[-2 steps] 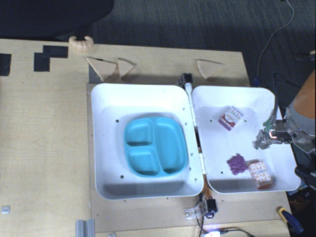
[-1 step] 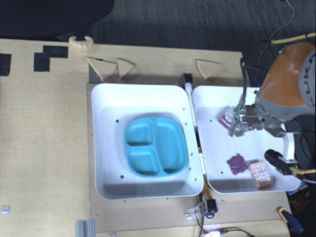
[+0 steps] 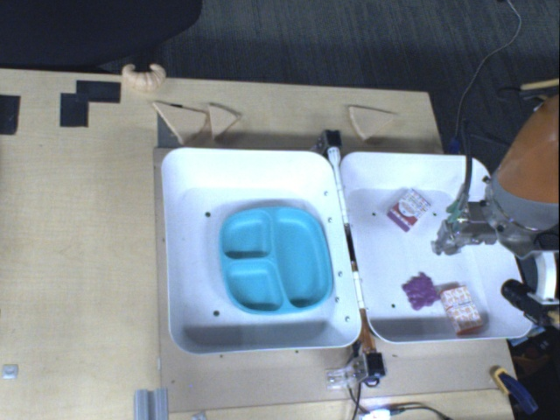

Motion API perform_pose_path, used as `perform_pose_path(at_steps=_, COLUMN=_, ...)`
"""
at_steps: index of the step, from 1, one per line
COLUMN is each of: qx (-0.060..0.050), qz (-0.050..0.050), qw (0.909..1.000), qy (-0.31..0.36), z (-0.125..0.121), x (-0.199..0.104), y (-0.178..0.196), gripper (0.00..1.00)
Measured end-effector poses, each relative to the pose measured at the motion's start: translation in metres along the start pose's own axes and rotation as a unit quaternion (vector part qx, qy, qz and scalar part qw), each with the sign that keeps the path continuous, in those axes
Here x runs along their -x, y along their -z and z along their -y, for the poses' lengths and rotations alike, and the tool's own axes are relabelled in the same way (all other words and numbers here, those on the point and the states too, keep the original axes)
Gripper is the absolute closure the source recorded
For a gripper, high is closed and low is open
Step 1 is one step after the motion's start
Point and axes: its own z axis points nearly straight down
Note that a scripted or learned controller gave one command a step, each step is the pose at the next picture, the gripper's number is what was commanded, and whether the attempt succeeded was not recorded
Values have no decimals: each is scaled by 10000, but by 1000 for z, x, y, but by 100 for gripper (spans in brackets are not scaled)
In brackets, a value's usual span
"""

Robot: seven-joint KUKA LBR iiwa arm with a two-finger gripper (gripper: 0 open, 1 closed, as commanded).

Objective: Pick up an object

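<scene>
A light wooden bench [image 3: 79,261] is filling most of the scene, its pale surface lying under even, diffuse light. Dark rectangular cut-outs [image 3: 74,103] are showing near its far left edge, and three triangular wooden brackets [image 3: 197,119] are standing along the far side. Beyond the bench, a dark grey carpeted floor [image 3: 350,24] is stretching across the top. A large black rounded shape [image 3: 87,11] is occupying the top left corner, possibly a chair. A thin cable [image 3: 494,55] is trailing down over the carpet at the right.
</scene>
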Motion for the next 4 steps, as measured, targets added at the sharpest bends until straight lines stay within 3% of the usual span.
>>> perform_pose_path(at_steps=1, qx=5, qz=-1, qw=10000, qy=1, z=4, x=10, y=6, gripper=100)
perform_pose_path(at_steps=2, qx=6, qz=-3, qw=10000, qy=1, z=4, x=10, y=6, gripper=0)
perform_pose_path(at_steps=3, qx=-2, qz=-4, qw=10000, qy=-3, z=25, x=36, y=-92, gripper=0)
perform_pose_path(at_steps=4, qx=18, qz=-5, qw=10000, qy=2, z=23, x=36, y=-81, gripper=100)
